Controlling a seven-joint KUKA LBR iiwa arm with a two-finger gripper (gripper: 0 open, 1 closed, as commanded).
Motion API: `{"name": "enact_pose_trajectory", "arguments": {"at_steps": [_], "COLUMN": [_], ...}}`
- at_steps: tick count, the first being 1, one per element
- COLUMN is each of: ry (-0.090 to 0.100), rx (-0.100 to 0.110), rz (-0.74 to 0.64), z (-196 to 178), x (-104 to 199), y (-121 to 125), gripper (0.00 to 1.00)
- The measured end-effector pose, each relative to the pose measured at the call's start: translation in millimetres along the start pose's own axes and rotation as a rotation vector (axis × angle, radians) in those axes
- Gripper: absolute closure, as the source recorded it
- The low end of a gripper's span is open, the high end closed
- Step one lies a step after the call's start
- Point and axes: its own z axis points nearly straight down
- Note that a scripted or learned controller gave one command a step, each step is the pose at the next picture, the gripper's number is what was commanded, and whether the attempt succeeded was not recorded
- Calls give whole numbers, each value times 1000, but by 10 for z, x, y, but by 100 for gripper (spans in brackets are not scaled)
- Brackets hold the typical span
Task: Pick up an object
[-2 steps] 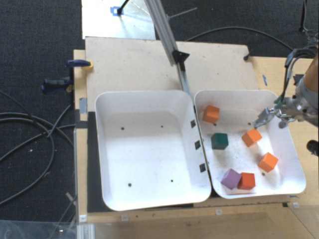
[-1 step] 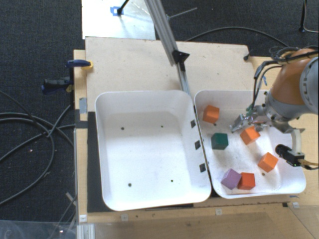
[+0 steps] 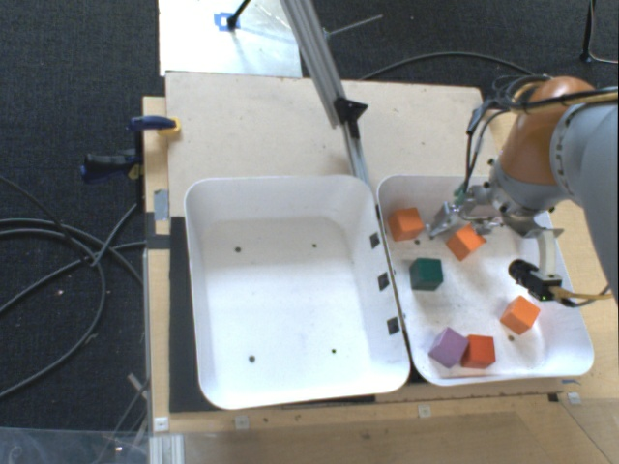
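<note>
The right bin (image 3: 571, 351) holds several small blocks. My gripper (image 3: 464, 218) hangs over the bin's upper middle, with the orange-banded wrist (image 3: 537, 129) above it. An orange block (image 3: 465, 244) lies tilted directly under the gripper, touching or nearly touching it. Another orange block (image 3: 406, 223) sits just to its left by the bin's wall. A dark green block (image 3: 426, 275) lies below and left of the gripper. Further down are a third orange block (image 3: 520, 314), a purple block (image 3: 449, 347) and a red block (image 3: 479, 352).
The left bin (image 3: 208, 201) stands beside the right one, and they share a divider with black clips (image 3: 383, 280). A slanted metal rod (image 3: 319, 51) crosses the bench above the bins. A black cable connector (image 3: 530, 278) hangs off the arm over the right bin.
</note>
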Motion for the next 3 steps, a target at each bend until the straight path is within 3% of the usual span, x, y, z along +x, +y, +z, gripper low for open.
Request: {"name": "enact_pose_trajectory", "arguments": {"at_steps": [1, 2, 3], "ry": [1, 3, 11], "rx": [1, 20, 33], "rz": [-3, 2, -4], "z": [11, -414, 219], "x": [88, -480, -181], "y": [-117, 185, 83], "gripper": [0, 0, 0]}}
